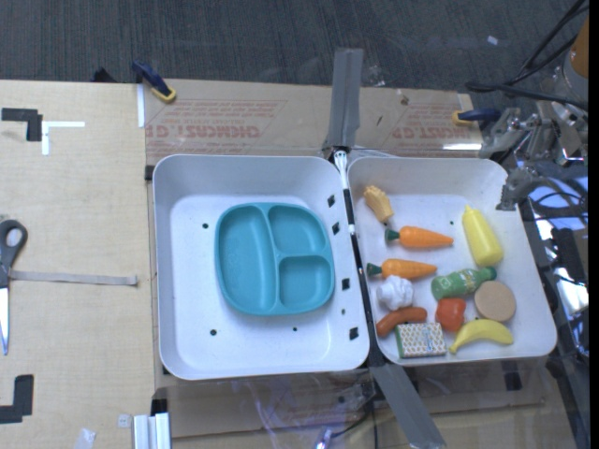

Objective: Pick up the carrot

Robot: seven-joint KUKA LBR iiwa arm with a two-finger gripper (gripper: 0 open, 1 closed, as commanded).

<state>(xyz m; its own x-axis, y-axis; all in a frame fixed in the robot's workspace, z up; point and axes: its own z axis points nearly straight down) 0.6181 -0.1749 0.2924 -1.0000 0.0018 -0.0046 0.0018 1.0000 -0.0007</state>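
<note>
Camera view. Two white bins sit side by side on the table. The left bin (178, 344) holds a teal divided plate (276, 257). The right bin (535, 340) holds toy food: two carrots, an upper carrot (424, 238) and a lower carrot (406, 269), both lying roughly level with green tops toward the bin divider. Close around them lie a corn cob (378, 202), a yellow bottle-like piece (482, 236), a white cauliflower-like piece (395, 293), a green piece (462, 282) and a banana (483, 333). The gripper (524, 166) hangs at the bin's upper right corner, well apart from both carrots; whether its jaws are open or closed cannot be told. A sound grasp would likely descend over the upper carrot's mid-body, jaws straddling its narrow width, clear of the corn.
</note>
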